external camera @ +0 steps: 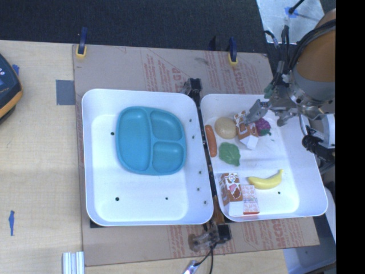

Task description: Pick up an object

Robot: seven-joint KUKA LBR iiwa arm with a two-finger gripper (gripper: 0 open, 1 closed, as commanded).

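Pincer (pixel 255 117) low in right bin (pixel 308 170), beside purple grapes (pixel 263 126). Finger state impossible to tell. Banana (pixel 267 180) nearer.

The arm (pixel 311 67) is grey with a big orange band. Black cables run along it. Its gripper (pixel 263 108) is grey metal.

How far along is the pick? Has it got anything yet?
Done: the gripper is down in the right bin, at the cluster of the small carton and purple item. In hand: nothing visibly lifted; I can't tell its grip. Left: the grasp and lift. Banana, hot dog lie untouched.
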